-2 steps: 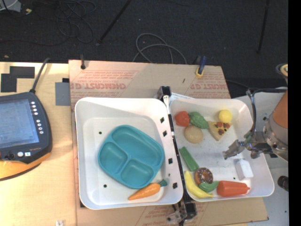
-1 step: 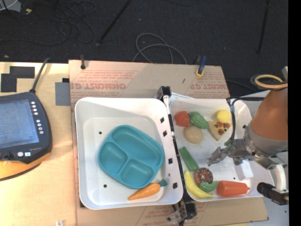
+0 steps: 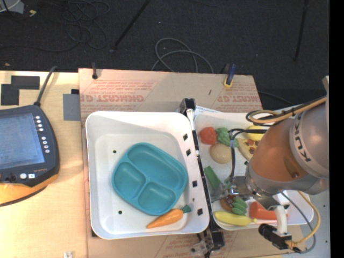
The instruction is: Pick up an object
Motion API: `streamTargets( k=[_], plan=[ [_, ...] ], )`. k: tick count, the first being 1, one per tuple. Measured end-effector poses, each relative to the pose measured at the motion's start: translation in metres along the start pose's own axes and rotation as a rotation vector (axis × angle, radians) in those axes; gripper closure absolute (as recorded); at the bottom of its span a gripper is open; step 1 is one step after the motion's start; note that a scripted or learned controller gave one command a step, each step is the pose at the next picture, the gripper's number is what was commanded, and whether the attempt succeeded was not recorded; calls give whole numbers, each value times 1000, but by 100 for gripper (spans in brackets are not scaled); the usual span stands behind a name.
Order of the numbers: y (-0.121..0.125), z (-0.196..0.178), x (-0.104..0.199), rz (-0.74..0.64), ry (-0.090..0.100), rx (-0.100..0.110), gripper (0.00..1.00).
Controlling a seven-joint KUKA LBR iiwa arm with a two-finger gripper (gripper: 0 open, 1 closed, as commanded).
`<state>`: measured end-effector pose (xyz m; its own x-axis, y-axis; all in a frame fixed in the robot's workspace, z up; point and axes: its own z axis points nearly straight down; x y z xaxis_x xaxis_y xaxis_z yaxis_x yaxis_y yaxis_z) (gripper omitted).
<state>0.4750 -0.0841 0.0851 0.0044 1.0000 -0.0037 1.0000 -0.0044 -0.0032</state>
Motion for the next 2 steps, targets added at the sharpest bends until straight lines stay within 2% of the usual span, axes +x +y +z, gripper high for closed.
streamTargets(
  k=[1,2],
  plan=[
    [0,-9,-1,4,4,4,100],
    [2,-106,88,-11,7,-6,100]
  ],
)
